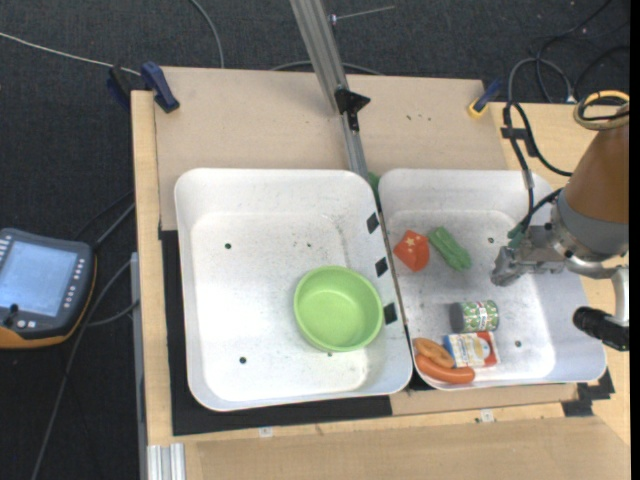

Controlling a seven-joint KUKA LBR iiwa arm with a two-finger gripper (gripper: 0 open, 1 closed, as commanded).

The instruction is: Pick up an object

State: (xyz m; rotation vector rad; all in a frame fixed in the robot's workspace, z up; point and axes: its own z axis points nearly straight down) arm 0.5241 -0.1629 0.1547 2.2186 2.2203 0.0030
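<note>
The right bin (pixel 440 193) holds a red pepper-like piece (pixel 411 251), a green pickle-shaped piece (pixel 450 248), a small green-labelled can (pixel 477 316) lying on its side, a red and white carton (pixel 470 349) and an orange hot dog (pixel 440 362) at the front edge. My gripper (pixel 507 266) hangs over the right part of this bin, to the right of the green piece and above the can. Nothing is visible between its fingers. A green bowl (pixel 338 309) sits in the left bin (pixel 240 268).
A metal pole (pixel 322 43) slants down from the top to the seam between the bins. Black cables (pixel 520 133) run along the arm at the right. A handheld pendant (pixel 40 288) lies off the bench at the left. Blue clamps (pixel 160 86) hold the board corners.
</note>
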